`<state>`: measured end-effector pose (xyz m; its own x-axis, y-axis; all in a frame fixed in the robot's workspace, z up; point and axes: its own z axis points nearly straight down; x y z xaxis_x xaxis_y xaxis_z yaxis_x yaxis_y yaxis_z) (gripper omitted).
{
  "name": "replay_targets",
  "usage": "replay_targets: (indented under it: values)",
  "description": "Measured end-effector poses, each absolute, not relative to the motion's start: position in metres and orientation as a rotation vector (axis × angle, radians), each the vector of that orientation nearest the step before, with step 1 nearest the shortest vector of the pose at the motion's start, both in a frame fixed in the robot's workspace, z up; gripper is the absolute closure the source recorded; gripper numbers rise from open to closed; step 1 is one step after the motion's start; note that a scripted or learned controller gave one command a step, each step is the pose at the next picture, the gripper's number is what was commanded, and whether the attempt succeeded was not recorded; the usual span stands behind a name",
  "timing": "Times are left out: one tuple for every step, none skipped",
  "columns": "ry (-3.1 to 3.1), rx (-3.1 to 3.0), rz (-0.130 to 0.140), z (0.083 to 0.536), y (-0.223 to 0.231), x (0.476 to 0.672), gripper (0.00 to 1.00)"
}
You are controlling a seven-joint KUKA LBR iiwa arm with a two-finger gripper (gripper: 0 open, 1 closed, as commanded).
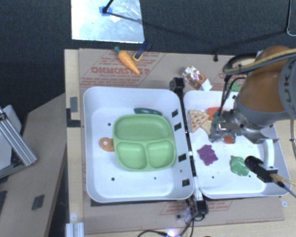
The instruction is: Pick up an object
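Green lump (239,166): we find it nearest the camera, in the right bin (222,189), below and just right of the gripper.
Purple lump (207,154): we see it lying free just below the gripper and slightly to its left.
Gripper (219,131): we see it low over the right bin; we cannot tell how the hand stands, and we see nothing held in it.
Red piece (229,139): we see it just beside the gripper, on its right, partly hidden by the wrist.
Waffle wedge (198,120): we find it just left of the gripper, slightly farther back.
Green tray (140,142): we see it well to the left, in the other bin.
Carrot (128,61): we see it far beyond the gripper, outside both bins.
Step in hand: we judge this the descent for a grasp.
Next move: we judge it calls for closing on one nearby piece, then lifting straight up.
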<state>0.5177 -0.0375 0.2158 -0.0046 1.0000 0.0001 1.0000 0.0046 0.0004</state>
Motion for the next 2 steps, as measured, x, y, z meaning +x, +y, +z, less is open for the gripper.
replay_targets:
  values:
    - [2.223, 2.216, 0.003, 0.2304, -0.0449, 0.5264, 1.0]
    - [2.224, 2.219, 0.002, 0.2341, -0.0449, 0.5197, 1.0]
